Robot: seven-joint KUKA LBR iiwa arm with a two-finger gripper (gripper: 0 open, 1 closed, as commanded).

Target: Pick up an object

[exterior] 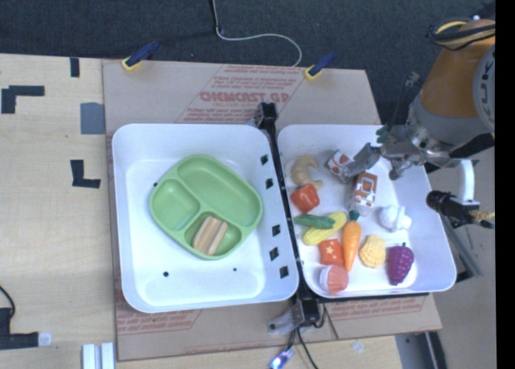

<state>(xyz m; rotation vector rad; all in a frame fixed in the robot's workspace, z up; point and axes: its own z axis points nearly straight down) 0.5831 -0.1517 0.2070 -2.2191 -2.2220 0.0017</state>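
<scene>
- Grey gripper point(378, 157) hangs over the right bin point(434, 267) at its two o'clock corner; jaw state cannot be told.
- Carrot point(352, 243) lies at six o'clock.

Cardboard sheet point(241, 94) under the bins — red print, mirrored, roughly "CHEMCAST GP", smaller lines unreadable

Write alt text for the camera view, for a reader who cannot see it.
A grey robot arm reaches in from the right, its gripper above the right white bin, which holds toy food including a carrot, purple grapes and a small carton. The left white bin holds a green divided plate.
</scene>
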